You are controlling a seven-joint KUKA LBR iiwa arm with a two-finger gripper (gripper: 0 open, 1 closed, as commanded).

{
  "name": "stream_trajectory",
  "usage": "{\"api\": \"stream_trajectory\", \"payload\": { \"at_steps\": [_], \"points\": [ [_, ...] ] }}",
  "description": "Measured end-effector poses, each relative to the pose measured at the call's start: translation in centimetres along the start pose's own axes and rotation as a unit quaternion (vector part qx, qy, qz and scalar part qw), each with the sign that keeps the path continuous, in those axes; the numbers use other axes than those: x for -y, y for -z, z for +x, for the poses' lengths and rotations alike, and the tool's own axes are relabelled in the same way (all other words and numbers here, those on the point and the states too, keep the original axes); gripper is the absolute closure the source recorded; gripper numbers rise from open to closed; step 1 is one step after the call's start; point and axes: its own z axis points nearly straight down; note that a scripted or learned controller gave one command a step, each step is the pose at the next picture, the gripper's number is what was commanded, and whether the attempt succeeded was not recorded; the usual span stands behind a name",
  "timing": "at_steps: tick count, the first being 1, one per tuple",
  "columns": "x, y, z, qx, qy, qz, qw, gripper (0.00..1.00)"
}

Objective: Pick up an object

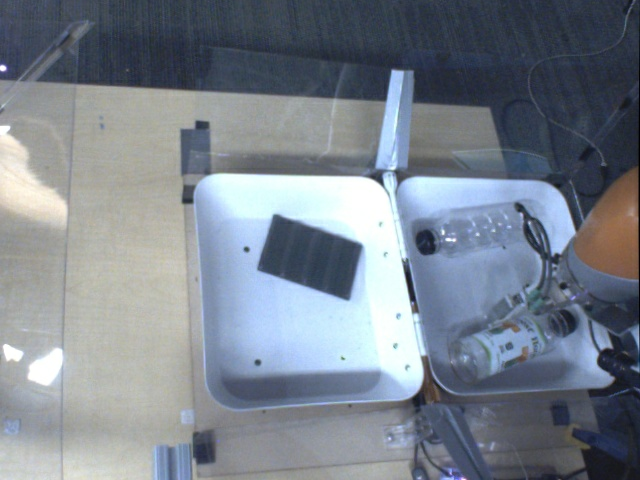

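- Camera view: a pale wooden bench (110,298) stands on dark grey carpet (250,8), bearing two shallow white bins.
- The left bin (215,368) holds a flat dark grey rectangular pad (310,256).
- The right bin (470,193) holds a clear plastic bottle with a black cap (470,233) and a labelled bottle (500,346) lying on its side.
- The gripper (535,303) hangs just above the labelled bottle; whether it grips anything I cannot tell.

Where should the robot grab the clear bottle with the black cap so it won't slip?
Best bet is the middle of the clear bottle, coming straight down from above. It lies on its side along the top of the right bin, cap pointing left, so its round body shows two long sides for the fingers to pinch across. The cap end looks narrower and would probably tip the bottle.
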Motion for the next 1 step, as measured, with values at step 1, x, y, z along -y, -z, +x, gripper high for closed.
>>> {"api": "stream_trajectory", "payload": {
  "at_steps": [1],
  "points": [
    [-3.84, -1.52, -3.52, -0.004, -0.088, 0.007, 0.9961, 0.0]
  ]
}}
